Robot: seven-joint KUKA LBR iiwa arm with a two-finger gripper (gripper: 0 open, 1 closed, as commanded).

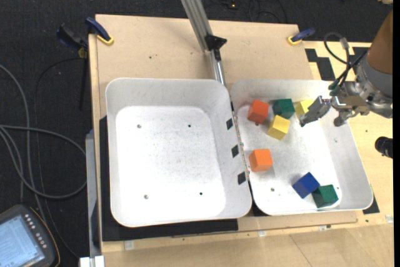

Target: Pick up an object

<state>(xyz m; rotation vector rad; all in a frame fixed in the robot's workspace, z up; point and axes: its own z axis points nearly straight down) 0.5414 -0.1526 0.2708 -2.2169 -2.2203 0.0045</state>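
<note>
The right bin [350, 153] holds several coloured blocks. An orange block [257, 111], a green block [283, 107] and a yellow block [279, 127] cluster near its back left. A smaller yellow block [302, 107] lies just right of the green one. Another orange block [260, 159] sits by the left wall. At the front are a blue block [305, 185] and a second green block [325, 195]. My gripper [325, 117] hangs over the back right of this bin, open, with nothing between its fingers. Its left finger [310, 114] is beside the small yellow block.
The left bin [119, 134] stands beside the right one, sharing a middle wall. A slanted metal pole [190, 0] comes down to the back of the bins. Clamps [99, 30] sit at the bench's back corners. The arm [378, 65] enters from the right.
</note>
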